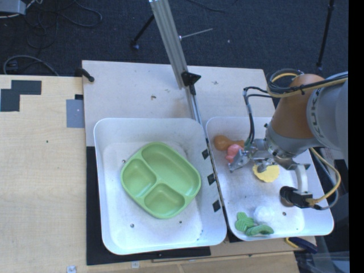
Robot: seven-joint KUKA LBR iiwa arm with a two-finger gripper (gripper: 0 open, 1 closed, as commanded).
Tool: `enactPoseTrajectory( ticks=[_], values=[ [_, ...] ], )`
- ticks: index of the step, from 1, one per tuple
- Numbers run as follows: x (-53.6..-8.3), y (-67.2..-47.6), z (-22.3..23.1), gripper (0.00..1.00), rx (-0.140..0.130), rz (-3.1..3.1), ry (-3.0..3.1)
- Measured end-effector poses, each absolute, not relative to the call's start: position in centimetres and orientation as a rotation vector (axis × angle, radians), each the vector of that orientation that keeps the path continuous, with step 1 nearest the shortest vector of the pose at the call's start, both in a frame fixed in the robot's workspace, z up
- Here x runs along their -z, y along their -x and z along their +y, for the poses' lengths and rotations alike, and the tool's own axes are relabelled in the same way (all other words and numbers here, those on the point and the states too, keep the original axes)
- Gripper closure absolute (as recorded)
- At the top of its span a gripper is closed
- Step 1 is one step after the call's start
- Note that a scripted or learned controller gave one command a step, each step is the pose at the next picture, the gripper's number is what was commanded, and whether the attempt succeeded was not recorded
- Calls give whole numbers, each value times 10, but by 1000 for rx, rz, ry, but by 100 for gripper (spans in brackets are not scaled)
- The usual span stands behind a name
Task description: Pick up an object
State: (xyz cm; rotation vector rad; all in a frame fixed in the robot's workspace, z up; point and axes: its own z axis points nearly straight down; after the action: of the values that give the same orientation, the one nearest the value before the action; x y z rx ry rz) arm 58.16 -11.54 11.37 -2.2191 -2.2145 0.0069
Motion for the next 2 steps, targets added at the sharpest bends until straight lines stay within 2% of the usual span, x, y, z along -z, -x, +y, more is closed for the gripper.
enactPoseTrajectory(
  ticks=[1,2],
  values=[
    [-127,-582,-117,100,-4,-2212,2226],
    [-170,-582,-114,100,2,-2223,2222]
  ],
)
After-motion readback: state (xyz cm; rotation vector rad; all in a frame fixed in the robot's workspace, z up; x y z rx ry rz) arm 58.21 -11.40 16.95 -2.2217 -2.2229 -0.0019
